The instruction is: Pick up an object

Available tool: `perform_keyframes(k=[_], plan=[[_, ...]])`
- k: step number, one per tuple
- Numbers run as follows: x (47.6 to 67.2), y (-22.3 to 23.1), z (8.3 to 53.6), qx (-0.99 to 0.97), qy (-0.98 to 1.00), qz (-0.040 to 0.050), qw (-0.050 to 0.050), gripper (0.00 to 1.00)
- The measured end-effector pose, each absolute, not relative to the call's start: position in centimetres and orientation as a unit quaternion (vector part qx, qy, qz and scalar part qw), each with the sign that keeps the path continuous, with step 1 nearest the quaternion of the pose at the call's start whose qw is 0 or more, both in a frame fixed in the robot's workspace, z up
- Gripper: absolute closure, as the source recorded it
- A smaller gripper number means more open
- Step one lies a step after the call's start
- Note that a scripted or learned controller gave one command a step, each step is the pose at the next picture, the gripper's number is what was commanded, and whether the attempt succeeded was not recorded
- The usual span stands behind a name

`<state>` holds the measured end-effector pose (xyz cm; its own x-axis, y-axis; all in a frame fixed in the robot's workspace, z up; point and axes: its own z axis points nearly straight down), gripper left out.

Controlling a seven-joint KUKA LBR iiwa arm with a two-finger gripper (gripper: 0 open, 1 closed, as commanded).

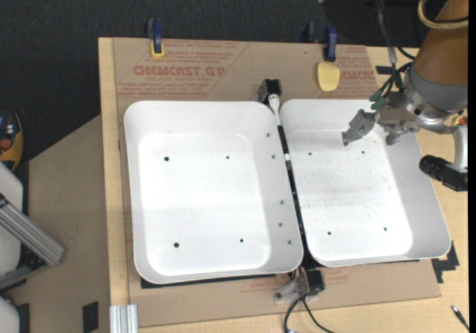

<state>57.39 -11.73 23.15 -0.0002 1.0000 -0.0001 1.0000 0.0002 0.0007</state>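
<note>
At the near edge of the bench, a small black connector with cables sits just below the seam between the two bins. The left bin and the right bin lie side by side on a brown board, their inner rims touching along a dark strip. Small dark dots mark each floor; no loose object can be made out in either bin.

Over the far right part of the right bin hangs the gripper. Its two grey fingers are spread apart, one finger angled toward the bin's middle, the other nearer the right rim. Nothing sits between them, and whether the tips touch the floor cannot be told. Above it rises the orange band of the arm.

Farther back, a pale yellow object lies on the board just beyond the right bin's far rim, below a blue clamp. Another blue clamp holds the far left edge.
</note>
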Motion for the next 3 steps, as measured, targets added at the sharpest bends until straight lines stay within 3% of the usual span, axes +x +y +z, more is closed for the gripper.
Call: perform_keyframes(k=[1, 2, 3], plan=[[57.5, -11.7, 24.2, 0.707, 0.707, 0.0011, 0.002, 1.0], [60.8, -9.2, 35.8, 0.705, 0.709, 0.005, 0.006, 1.0], [61.8, 0.1, 27.9, 0.704, 0.71, -0.0015, -0.005, 1.0]])
